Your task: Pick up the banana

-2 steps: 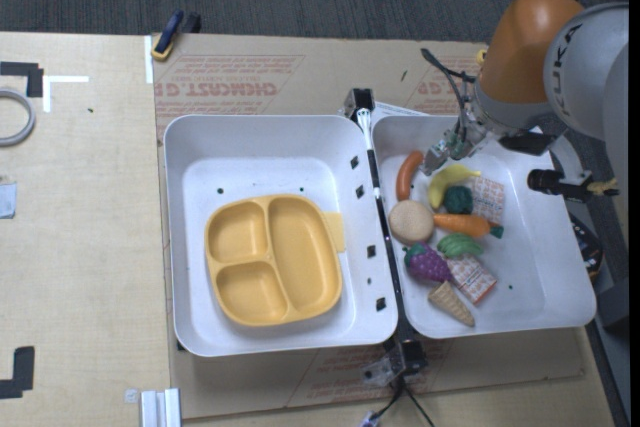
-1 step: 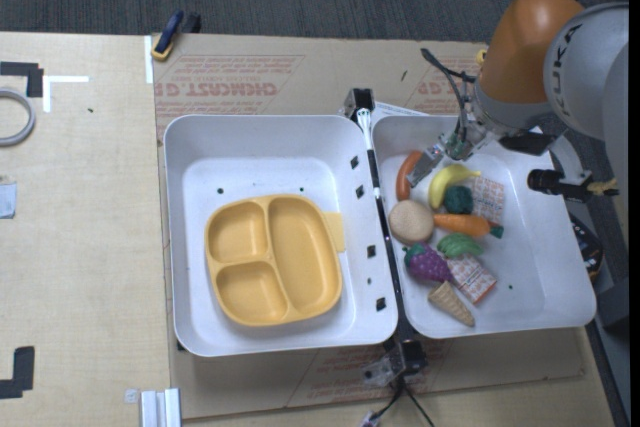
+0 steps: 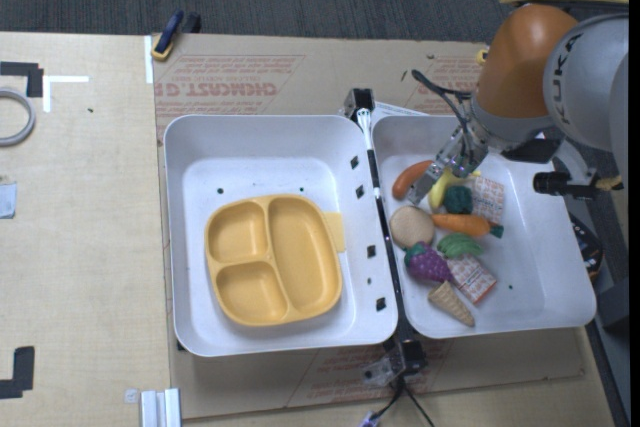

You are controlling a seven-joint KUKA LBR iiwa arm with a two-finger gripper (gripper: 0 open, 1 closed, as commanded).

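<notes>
The banana (image 3: 438, 196) is a small yellow piece in the right bin (image 3: 545, 290), lying between a red-orange sausage (image 3: 409, 178) and a dark green toy (image 3: 458, 200). Only its lower end shows, since my gripper (image 3: 443, 175) is low over its upper end and hides it. The grey arm with its orange band (image 3: 520, 55) comes in from the upper right, tilted down toward the bin's back left.
Packed around the banana are a carrot (image 3: 466, 225), a tan potato (image 3: 411, 227), purple grapes (image 3: 428, 264), an ice cream cone (image 3: 451, 304) and two snack packets (image 3: 489, 201). The left bin (image 3: 190, 215) holds a yellow divided plate (image 3: 272, 260). A divider with clips (image 3: 372, 215) separates the bins.
</notes>
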